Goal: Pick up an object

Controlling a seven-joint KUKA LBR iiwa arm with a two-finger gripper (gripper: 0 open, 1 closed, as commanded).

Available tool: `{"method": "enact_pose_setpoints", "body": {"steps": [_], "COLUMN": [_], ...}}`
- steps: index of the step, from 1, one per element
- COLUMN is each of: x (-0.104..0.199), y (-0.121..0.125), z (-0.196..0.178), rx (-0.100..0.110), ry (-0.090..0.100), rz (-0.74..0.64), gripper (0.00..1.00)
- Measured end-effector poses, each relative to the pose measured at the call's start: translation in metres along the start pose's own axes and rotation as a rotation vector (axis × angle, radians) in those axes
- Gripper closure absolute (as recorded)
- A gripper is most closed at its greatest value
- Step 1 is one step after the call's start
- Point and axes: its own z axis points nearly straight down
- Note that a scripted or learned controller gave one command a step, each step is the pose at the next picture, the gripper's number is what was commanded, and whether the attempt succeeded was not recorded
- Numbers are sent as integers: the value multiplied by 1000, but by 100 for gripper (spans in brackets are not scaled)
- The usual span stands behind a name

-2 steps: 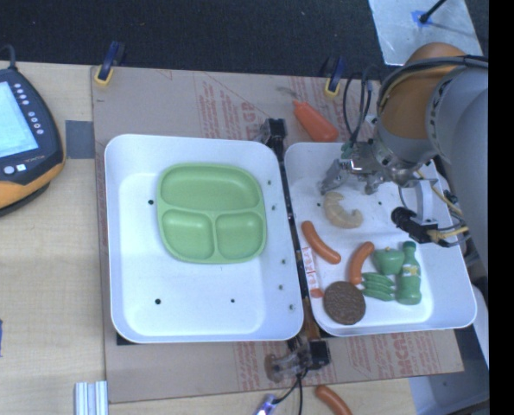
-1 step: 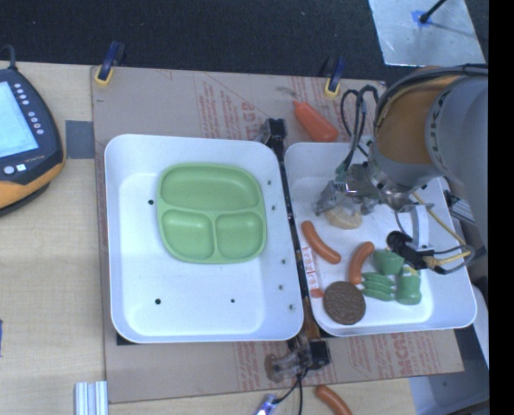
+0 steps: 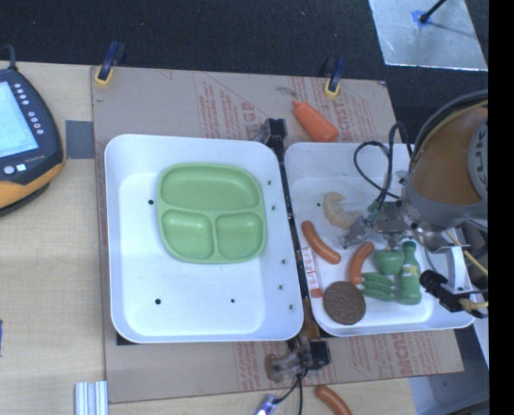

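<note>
sausages [image 3: 320, 242] lie in the right bin [image 3: 343, 158], one near its middle with its long axis running from ten to four o'clock, a second [image 3: 358, 262] just beside it standing closer to twelve-to-six. they look light, smooth and a little slippery, so a hold across the middle of the narrow body seems safest. the gripper [image 3: 371, 227] hangs at about one o'clock from the first sausage; whether it is parted or closed, i cannot tell.

The left bin [image 3: 136, 318] holds a green divided plate [image 3: 212, 212]. In the right bin [image 3: 313, 167] lie two sausages [image 3: 320, 241], a brown round patty [image 3: 344, 303], a green bottle [image 3: 409, 274] and a pale lump [image 3: 335, 207]. The hand [image 3: 379, 225] hangs low over this bin, above the pale lump and sausages.
</note>
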Motion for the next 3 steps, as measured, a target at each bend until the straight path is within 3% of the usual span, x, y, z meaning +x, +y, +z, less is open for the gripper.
{"method": "enact_pose_setpoints", "body": {"steps": [1, 2, 3], "x": [-1, -1, 18], "y": [0, 0, -34], "z": [-10, -10, 0], "rx": [1, 1, 0], "ry": [-1, -1, 1], "rz": [-5, -5, 0], "gripper": [100, 0, 0]}}
